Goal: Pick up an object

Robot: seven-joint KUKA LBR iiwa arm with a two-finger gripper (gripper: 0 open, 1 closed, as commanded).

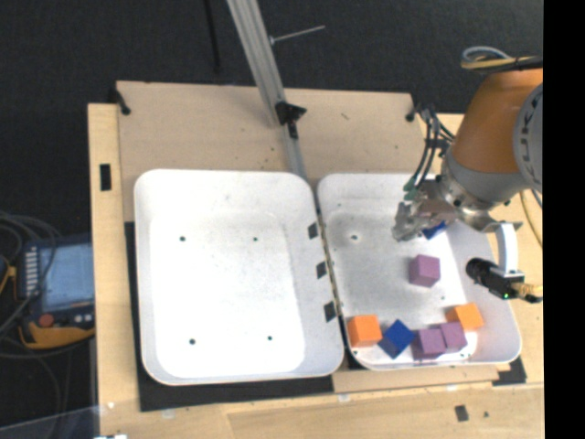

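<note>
Over the right bin (366, 204) the arm (498, 135) hangs low, its gripper (416, 219) down near the bin floor at the far side. A small blue block (435, 230) shows just beside the gripper, perhaps touching it, though the view is too blurred there to say whether the claw has closed on it or not. A purple cube (425, 270) sits alone mid-bin, nearer than the gripper and apart from it. Along the near wall the other blocks crowd together: an orange cube (365, 329), a blue cube (398, 337), two purple cubes (438, 341) and another orange cube (469, 315). Lone blocks look easier targets than that packed row. Beside it lies the left bin (164, 190).
</note>
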